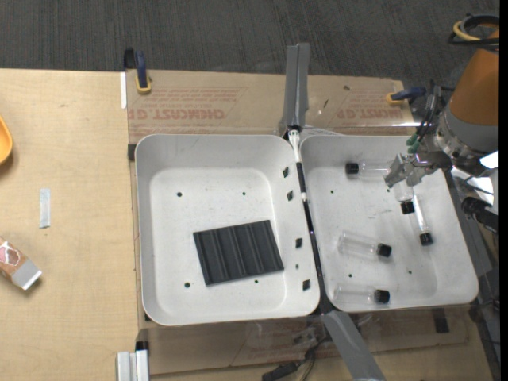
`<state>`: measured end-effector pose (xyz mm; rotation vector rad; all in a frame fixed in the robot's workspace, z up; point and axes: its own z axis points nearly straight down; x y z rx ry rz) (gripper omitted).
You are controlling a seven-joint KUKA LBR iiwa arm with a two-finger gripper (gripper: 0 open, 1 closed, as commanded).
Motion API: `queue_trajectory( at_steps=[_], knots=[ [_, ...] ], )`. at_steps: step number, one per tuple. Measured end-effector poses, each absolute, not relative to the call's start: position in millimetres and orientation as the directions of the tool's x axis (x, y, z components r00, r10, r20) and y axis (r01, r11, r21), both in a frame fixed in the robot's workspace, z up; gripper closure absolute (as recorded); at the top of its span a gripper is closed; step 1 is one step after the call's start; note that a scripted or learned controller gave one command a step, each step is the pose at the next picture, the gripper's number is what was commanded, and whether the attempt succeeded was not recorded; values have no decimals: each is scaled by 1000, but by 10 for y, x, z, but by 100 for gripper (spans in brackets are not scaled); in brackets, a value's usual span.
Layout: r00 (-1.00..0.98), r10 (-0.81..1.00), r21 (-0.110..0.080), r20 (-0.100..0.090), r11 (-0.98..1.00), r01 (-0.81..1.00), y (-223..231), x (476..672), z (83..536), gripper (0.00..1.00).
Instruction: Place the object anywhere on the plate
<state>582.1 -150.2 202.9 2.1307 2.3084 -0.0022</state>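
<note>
Overhead, the grey arm with its orange band reaches in from the right, its tool poised over the upper part of the right-hand bin; whether it is released or clenched cannot be told. Clear vials with black caps lie scattered in that bin: one near the top, one just below the tool, another beside it, and two lower down. A dark ribbed plate lies flat in the left bin on the wooden tabletop, well apart from the vials.
</note>
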Motion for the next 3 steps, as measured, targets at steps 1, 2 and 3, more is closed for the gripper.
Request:
queue_trajectory(
  at_steps=[1, 2, 3],
  knots=[
    [-126, 992, -2, -1, 126, 992, -829, 5468, 2749, 100],
    [-115, 993, -3, -1, 115, 993, 304, 5373, 2577, 100],
    [-160, 987, -5, 0, 160, 987, 185, 4767, 2017, 100]
  ],
)
